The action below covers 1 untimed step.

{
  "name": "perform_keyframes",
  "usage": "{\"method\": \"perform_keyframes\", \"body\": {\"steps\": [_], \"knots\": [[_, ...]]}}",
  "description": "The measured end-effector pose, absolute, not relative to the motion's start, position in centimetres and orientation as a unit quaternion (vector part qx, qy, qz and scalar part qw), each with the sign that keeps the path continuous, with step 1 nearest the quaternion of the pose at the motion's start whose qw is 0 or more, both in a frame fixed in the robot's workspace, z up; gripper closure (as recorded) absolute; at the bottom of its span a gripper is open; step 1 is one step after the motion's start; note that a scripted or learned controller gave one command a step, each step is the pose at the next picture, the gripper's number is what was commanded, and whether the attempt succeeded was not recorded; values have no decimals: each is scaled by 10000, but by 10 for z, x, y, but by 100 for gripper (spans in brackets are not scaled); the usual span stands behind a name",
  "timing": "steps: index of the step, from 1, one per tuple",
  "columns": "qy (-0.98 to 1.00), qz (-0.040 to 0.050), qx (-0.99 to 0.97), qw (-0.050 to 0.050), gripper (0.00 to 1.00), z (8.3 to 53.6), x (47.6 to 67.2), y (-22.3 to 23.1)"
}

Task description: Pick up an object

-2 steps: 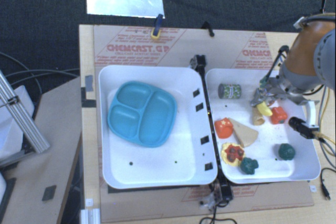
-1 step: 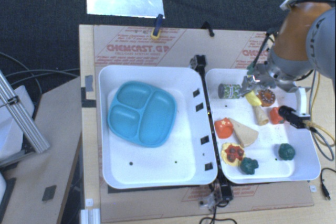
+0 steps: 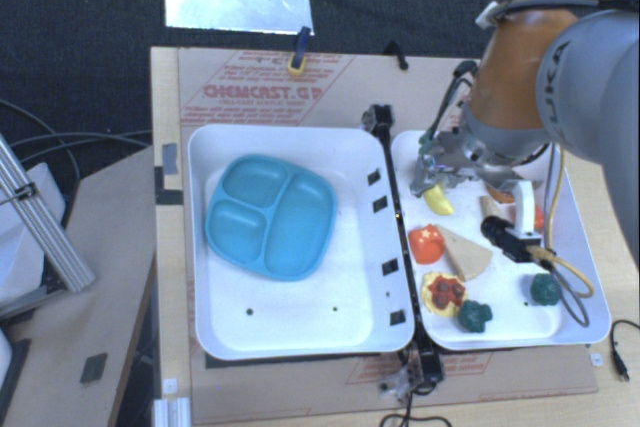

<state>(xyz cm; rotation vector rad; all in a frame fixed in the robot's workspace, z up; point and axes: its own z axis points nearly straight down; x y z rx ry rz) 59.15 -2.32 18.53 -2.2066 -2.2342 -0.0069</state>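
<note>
**Claw low over the yellow piece**

In the right white bin (image 3: 575, 315), the claw (image 3: 428, 177) hangs just above the small yellow banana-shaped toy (image 3: 438, 202); its spread I cannot tell. Best to descend straight, centred, clear of the orange tomato toy (image 3: 426, 242) nearby.

Bench (image 3: 260, 80) with two white bins (image 3: 290, 335), side by side

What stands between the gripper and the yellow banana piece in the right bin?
Nothing visible does. The gripper hangs just above and left of the banana piece, with bare bin floor around it; the tomato and the cheese wedge lie nearer the camera.
</note>
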Motion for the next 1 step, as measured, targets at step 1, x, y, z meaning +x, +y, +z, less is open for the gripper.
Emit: {"method": "perform_keyframes", "body": {"steps": [1], "knots": [[-7117, -19, -7025, 14, 100, 184, 582, 66]]}}
